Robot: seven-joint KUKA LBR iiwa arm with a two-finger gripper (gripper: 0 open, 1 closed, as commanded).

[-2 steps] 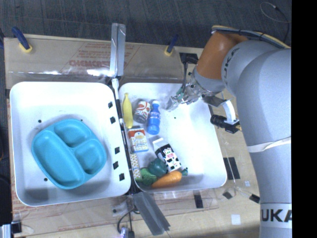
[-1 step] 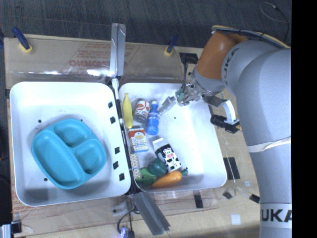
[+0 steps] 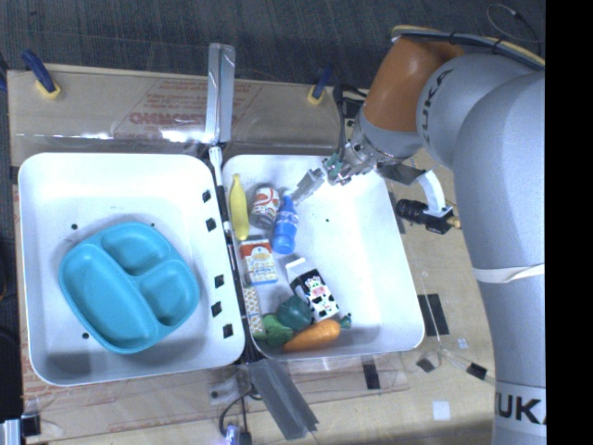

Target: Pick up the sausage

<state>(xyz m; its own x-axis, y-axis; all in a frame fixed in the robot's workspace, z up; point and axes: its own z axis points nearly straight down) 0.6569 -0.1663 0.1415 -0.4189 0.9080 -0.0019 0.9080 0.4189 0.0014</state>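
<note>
Camera view: we find the gripper (image 3: 313,180) over the upper part of the right bin (image 3: 371,248), its fingers slightly apart and holding nothing. We cannot pick out a sausage with certainty; the likeliest candidate, a small reddish item (image 3: 266,203), lies just left of and below the gripper, beside a yellow bottle (image 3: 239,208), long axis unclear.

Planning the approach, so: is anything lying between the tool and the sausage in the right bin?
Probably the blue bottle: it lies right beside the reddish piece I take for the sausage, on the side facing the tool. A yellow piece flanks its far side.
</note>
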